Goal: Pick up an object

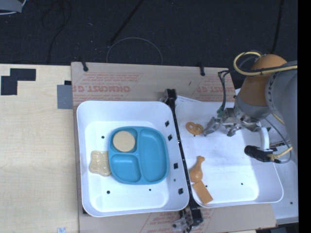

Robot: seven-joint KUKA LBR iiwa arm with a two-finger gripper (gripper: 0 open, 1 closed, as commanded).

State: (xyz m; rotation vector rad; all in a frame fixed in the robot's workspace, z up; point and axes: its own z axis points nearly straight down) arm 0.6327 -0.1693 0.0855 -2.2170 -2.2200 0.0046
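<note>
Pretzel (194,128) lies in the right bin (272,198), apart from the gripper (210,128) just beside it, whose fingers look spread around nothing; drumstick (197,168) lies nearer the pretzel's front.

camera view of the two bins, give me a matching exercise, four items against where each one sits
Items:
1. round cracker
2. pretzel
3. pale waffle piece
4. blue tray

Places:
A. right bin, upper left part
B. left bin floor, against the tray's left edge
C. middle of the left bin
D. in the tray's upper left compartment

Pairs: 1-D, 2-A, 3-B, 4-C
</note>
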